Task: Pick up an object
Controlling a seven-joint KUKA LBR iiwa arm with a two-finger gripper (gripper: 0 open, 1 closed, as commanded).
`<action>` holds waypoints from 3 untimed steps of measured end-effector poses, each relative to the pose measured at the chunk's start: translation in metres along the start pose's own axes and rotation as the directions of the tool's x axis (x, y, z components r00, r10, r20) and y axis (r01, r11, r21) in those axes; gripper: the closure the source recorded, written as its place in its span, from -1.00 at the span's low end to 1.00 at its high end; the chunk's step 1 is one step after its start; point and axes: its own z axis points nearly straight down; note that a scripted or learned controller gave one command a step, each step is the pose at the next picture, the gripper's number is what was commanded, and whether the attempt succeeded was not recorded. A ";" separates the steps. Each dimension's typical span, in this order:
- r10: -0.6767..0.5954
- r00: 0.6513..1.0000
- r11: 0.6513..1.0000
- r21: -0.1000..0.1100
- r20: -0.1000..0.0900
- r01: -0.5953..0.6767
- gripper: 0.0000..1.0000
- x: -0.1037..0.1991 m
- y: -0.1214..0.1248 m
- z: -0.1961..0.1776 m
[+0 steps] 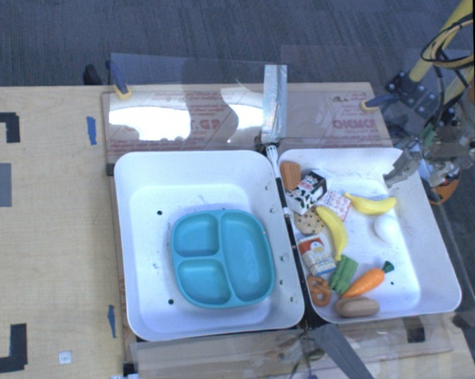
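Note:
The right bin (428, 287) holds several toy foods. Along its left side lie a sausage (290, 175), a cow-patterned carton (308, 192), a cookie (306, 221) and a red and white packet (318, 256). Two bananas lie near the middle, one (371, 204) further right, the other (334, 229) slanting down. A white egg (387, 228) rests below the right banana. Near the front are a green vegetable (344, 273), a carrot (366, 281), a pretzel (320, 291) and a brown potato (357, 306). My gripper (400, 170) hangs over the bin's far right corner, above and right of the right banana, holding nothing I can see.
The left bin (136, 188) bears a teal divided plate (221, 258). A clear upright panel (188, 109) and a metal post (274, 102) stand behind the bins. Cables and the arm's body (442, 131) crowd the right side beyond the right bin.

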 end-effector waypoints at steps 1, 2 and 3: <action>-0.022 1.000 1.000 0.006 -0.002 0.022 -1.00 0.068 -0.015 0.092; -0.297 0.955 0.955 -0.020 0.011 0.297 -1.00 0.073 0.054 0.177; -0.298 0.954 0.954 -0.025 0.013 0.298 1.00 0.073 0.057 0.166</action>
